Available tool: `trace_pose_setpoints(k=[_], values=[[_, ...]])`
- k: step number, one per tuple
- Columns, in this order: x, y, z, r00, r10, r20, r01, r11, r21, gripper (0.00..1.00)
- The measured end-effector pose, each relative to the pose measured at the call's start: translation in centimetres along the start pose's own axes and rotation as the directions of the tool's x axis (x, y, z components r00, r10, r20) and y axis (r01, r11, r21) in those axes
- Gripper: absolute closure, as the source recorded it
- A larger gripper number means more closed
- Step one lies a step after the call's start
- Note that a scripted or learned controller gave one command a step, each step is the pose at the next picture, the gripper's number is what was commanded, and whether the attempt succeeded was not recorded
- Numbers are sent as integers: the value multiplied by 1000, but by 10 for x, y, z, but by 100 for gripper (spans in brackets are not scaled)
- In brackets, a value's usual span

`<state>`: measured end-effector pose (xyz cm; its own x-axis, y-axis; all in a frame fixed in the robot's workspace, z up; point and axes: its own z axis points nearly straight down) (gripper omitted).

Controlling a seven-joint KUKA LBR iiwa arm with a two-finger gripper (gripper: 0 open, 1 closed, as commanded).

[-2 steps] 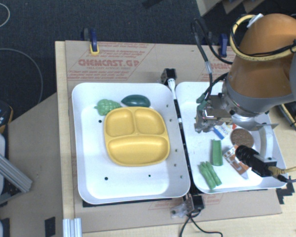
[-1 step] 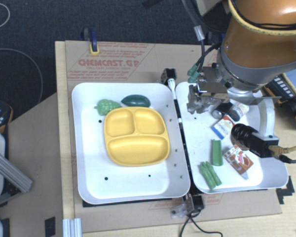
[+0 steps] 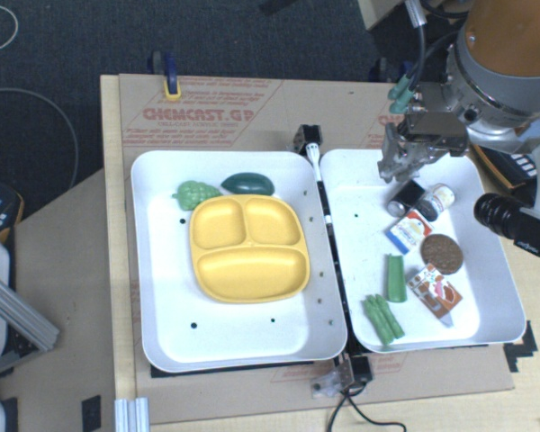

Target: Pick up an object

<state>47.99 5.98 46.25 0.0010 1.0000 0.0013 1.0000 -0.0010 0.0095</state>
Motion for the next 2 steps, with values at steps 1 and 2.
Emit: trace_pose_setpoints(k=[1,2], values=[[57,0,-25,1000,-8,-1,8,1000,4,100],[67,-2,34,1000,-2,3,2,1000,18,100]])
